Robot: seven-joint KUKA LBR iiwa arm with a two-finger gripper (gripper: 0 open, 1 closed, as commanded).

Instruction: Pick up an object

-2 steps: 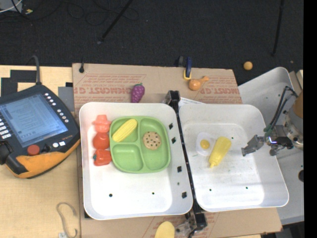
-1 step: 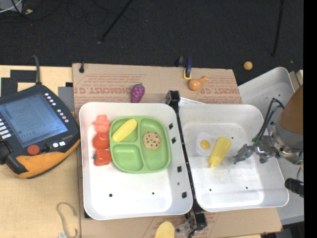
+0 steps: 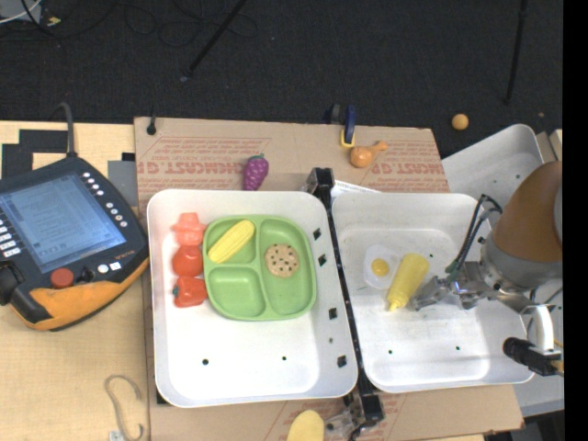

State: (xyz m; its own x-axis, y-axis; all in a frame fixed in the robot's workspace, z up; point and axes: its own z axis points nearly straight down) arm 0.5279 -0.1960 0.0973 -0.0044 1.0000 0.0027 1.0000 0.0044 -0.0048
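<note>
Camera view: gripper (image 3: 430, 295) sits low in the right bin (image 3: 432, 361), fingertips right next to the yellow mustard bottle (image 3: 405, 280). Can't tell whether it's open or closed, and can't tell whether there's contact with the bottle. The bottle lies tilted on the bin floor, cap end pointing down-left, near the bin's middle. Fried egg toy (image 3: 379, 267) is just left of the bottle, touching or nearly so.

Relative to the right bin: left bin (image 3: 239, 375) is butted against its left wall. The left bin holds a green divided tray (image 3: 248, 297) with a corn cob (image 3: 229, 240) and a cookie (image 3: 281, 261) in its upper compartments, and red and orange toys (image 3: 187, 261) stacked along the tray's left side. Purple grapes (image 3: 254, 171) and an orange toy (image 3: 365, 153) lie on cardboard beyond the bins. Teach pendant (image 3: 60, 242) is far left on the bench.
</note>
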